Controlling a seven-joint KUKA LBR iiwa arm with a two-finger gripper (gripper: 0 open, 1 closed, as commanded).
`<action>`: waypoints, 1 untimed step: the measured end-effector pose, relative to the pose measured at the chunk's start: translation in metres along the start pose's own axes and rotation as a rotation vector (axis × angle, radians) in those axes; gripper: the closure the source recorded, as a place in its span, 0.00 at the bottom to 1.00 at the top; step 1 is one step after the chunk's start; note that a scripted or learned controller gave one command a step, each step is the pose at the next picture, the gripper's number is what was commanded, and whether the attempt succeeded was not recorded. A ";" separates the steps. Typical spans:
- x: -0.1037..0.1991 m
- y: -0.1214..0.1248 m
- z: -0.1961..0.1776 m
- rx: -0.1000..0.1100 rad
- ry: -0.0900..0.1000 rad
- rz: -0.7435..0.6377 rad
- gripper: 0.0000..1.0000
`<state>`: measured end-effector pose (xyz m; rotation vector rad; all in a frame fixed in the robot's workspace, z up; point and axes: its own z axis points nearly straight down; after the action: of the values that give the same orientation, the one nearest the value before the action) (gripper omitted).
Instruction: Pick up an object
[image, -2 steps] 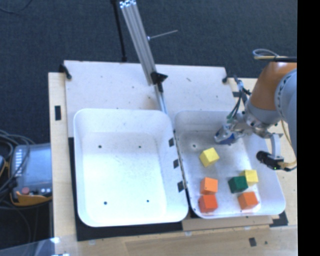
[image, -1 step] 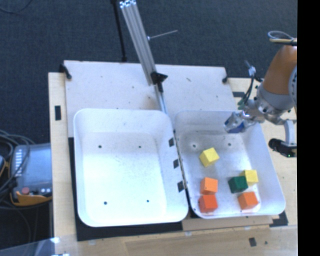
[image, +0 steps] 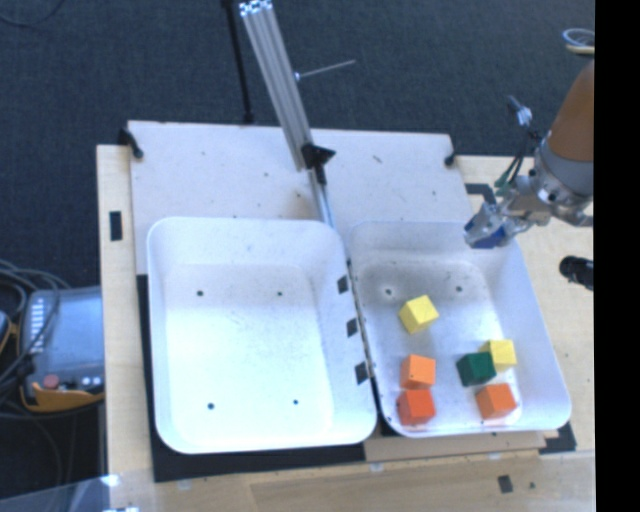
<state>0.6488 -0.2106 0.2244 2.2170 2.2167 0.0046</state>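
The hand hangs over the top right rim of the right bin, and it looks blurry, so I cannot tell what it is doing or if it has anything. In that bin sit 6 blocks: a yellow block near the middle, a small yellow block touching a green block, and 3 orange blocks low down. The left bin sits just beside it on the counter.
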 end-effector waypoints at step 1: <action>0.040 -0.022 -0.005 0.007 0.002 -0.005 1.00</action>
<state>0.6273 -0.1708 0.2292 2.2158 2.2275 -0.0005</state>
